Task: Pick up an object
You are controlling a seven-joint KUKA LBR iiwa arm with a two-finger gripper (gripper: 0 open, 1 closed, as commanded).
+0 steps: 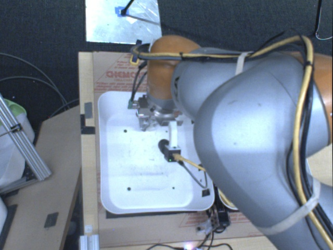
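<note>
My gripper (147, 122) hangs low over the far part of the left white bin (112, 155), close to its back wall. Directly above it are the orange wrist band (166, 61) and the thick grey arm (250, 134), which reaches in from the right. The bin's floor around the gripper is plain white with a few small dark specks. The arm hides most of the right bin.
The left bin rests on a brown cardboard sheet (112, 72). Behind it, a shiny foil sheet (122, 12) lies on the dark floor. An aluminium frame (21, 145) stands at the left, and a yellow cable (307, 87) runs along the arm.
</note>
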